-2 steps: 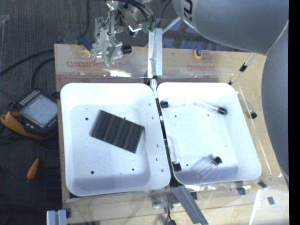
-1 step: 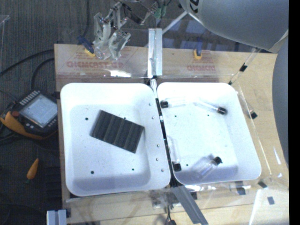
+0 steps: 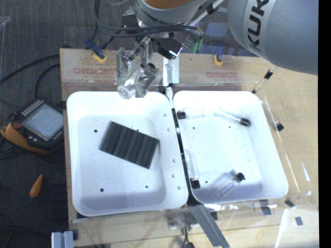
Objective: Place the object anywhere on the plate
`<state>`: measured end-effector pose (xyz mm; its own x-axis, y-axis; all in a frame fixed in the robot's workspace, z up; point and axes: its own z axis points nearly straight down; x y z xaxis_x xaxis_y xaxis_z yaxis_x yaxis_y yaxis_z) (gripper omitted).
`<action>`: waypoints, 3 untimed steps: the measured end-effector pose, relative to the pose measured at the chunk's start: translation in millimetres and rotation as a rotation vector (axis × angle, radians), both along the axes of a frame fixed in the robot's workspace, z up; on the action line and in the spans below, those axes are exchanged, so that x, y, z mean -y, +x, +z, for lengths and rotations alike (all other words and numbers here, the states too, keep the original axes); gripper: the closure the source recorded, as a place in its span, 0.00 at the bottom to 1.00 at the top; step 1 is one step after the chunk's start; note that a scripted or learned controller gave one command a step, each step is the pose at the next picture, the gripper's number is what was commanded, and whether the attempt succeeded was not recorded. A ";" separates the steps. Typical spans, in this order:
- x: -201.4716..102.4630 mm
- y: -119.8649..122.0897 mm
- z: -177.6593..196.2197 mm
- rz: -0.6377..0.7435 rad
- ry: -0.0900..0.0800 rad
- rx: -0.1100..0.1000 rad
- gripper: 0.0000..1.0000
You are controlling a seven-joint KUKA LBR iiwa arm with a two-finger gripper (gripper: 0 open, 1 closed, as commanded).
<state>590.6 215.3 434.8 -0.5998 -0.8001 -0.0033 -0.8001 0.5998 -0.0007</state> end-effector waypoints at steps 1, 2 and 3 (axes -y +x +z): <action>-1.9 34.2 -0.9 0.310 0.001 0.000 1.00; 4.3 -68.8 -19.1 0.482 0.000 -0.001 1.00; 53.3 50.6 -1.3 0.732 0.002 0.001 1.00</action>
